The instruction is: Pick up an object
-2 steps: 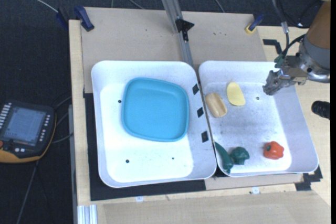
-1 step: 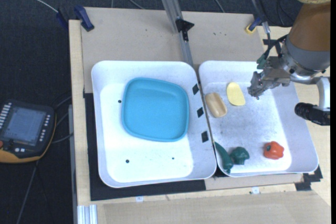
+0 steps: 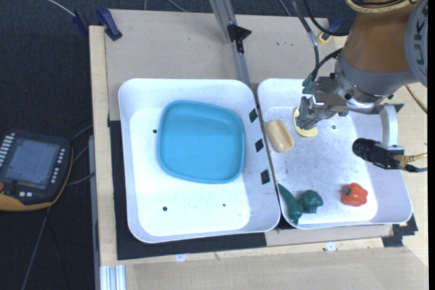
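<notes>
two bins: white shallow plastic bins [image 3: 136,146] are seen side by side.
target: flat pale yellow round piece [image 3: 309,130] lies in the right bin.
gripper [image 3: 307,116]: poised over it, closure cannot be told.
step: approach; a descent is needed next.

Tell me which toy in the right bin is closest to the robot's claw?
The yellow piece. It lies right under the gripper, partly hidden. The tan bread sits beside it; the red pepper and green toy lie farther off, near the front edge.
</notes>
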Robot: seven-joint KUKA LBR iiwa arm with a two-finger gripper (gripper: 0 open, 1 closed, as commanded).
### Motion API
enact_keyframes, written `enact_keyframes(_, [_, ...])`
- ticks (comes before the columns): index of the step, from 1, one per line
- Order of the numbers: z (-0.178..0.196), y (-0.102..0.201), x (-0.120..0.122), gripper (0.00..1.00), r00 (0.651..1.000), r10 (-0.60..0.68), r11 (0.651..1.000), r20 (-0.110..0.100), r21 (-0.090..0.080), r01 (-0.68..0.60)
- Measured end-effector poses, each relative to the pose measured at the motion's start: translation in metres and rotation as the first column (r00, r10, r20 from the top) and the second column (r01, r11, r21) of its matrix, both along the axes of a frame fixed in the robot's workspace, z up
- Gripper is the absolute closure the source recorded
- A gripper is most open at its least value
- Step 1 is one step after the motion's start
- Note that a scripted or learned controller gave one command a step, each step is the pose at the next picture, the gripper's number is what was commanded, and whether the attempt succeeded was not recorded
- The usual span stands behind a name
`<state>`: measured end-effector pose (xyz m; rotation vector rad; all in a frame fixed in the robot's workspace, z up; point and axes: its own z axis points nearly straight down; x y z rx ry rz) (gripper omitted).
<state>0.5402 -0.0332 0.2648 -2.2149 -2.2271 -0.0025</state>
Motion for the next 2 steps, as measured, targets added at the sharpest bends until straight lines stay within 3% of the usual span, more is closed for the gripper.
enact_keyframes(1, [-0.005,0.059,-0.001,1.00,1.000,0.000,1.000,-0.001,0.000,0.000])
enact_keyframes(2, [-0.017,0.110,-0.021,1.00,1.000,-0.001,1.000,-0.002,0.000,0.001])
